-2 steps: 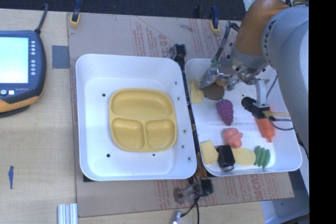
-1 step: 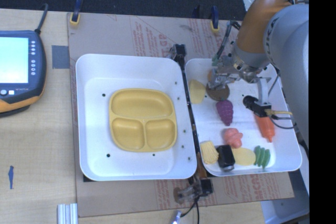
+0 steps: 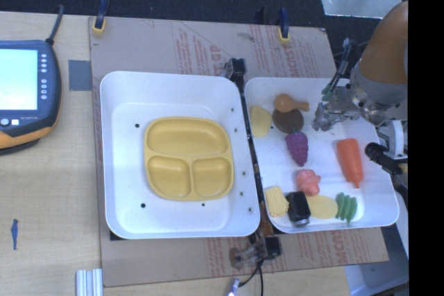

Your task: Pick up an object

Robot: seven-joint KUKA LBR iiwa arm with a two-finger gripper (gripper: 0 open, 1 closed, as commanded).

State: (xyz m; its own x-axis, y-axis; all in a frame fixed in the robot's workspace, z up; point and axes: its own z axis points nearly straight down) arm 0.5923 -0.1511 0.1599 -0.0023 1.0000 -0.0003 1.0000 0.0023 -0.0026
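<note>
Pendant hardware sits at the far left: a teach pendant (image 3: 24,95) with a pale screen and an orange-trimmed grey case rests on the wooden bench (image 3: 45,218), beside a cardboard sheet (image 3: 173,45) clamped under both bins. On that sheet, the left bin (image 3: 114,149) holds a yellow divided plate (image 3: 189,157) with one long compartment at the far side and two smaller ones at the near side. The right bin (image 3: 378,215) touches the left bin along their shared edge and holds the toy food items. Along its left side lie a pale yellow piece (image 3: 260,121) at the far end and a corn cob (image 3: 276,202) at the near end. Toward the middle are a brown drumstick (image 3: 290,104), a dark brown round item (image 3: 287,121) touching it, purple grapes (image 3: 297,147), a pink item (image 3: 309,181), a black block (image 3: 298,208) and a yellow oval item (image 3: 322,206). Further right lie green pea pods (image 3: 346,207) and an orange carrot (image 3: 349,161). My gripper (image 3: 325,118) hangs over the far right part of this bin, just right of the dark brown round item and apart from the carrot. I cannot tell whether it is released or clenched, and no item is visible within it. My arm (image 3: 381,59), grey with its orange band, enters from the right.
</note>
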